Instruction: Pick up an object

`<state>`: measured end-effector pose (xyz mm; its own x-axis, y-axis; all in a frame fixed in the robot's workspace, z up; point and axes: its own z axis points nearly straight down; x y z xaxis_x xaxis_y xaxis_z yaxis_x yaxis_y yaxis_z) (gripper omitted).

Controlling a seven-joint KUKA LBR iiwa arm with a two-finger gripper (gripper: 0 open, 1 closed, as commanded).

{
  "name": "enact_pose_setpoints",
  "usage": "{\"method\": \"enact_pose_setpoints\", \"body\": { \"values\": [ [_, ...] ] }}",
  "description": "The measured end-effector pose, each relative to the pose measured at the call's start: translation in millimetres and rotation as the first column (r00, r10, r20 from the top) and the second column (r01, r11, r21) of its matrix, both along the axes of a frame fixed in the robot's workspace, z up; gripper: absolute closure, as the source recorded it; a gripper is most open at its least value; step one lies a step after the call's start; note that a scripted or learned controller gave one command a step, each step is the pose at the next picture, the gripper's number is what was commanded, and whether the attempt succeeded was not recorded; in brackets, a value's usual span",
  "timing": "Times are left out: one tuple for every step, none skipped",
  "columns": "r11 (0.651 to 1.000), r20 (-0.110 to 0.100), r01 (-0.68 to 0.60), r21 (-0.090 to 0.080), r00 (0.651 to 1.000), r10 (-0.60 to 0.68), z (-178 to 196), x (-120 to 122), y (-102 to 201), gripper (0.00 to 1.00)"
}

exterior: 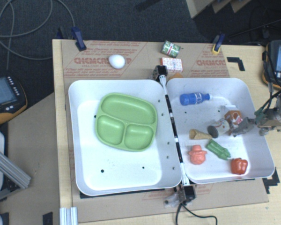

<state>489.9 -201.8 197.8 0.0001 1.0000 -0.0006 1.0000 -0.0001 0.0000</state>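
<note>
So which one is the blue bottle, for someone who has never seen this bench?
Start with the right bin, the one holding the small toys rather than the green divided plate. Look to its upper left part, near the seam between the bins. The blue bottle lies there on its side, apart from the cluster below; it is the sole blue item in the bin.

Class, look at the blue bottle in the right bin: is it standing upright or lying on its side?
Lying on its side. The blue bottle stretches lengthwise across the right bin floor, its cap pointing right.
</note>
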Motion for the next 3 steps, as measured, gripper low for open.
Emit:
{"method": "enact_pose_setpoints", "body": {
  "values": [
    [1.000,0.000,-0.001,0.001,1.000,0.001,-113,67,53,0.00],
    [1.000,0.001,-0.002,0.001,1.000,0.002,-113,96,97,0.00],
    [1.000,-0.002,0.001,0.002,1.000,-0.001,-114,55,110,0.00]
  ]
}}
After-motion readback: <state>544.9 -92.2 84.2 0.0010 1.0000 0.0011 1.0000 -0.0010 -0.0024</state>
